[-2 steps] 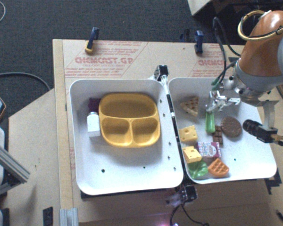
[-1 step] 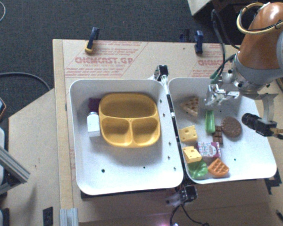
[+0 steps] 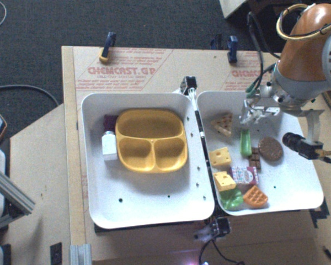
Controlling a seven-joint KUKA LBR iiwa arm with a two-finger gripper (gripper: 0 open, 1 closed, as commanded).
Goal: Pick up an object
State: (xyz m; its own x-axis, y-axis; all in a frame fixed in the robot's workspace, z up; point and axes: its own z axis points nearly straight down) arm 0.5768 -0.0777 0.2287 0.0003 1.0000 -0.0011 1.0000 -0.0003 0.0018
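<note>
A: Since toy food fills the right bin (image 3: pixel 314 195), the gripper (image 3: pixel 254 116) hangs at its upper middle, just above the green piece (image 3: pixel 246 143).

B: Fingers?

A: Cannot tell; nothing seen between them.

B: Left bin (image 3: pixel 94 164)?

A: Yellow divided tray (image 3: pixel 151 139), white bottle (image 3: pixel 109 146) beside it.

Divided tray (image 3: pixel 151 141) in left bin (image 3: pixel 94 164), toy foods (image 3: pixel 231 167) in right bin (image 3: pixel 298 186)

Dark carpeted floor (image 3: pixel 55 15) around a brown board-topped bench (image 3: pixel 154 65), blue clamps (image 3: pixel 107 44) at its far edge.
</note>
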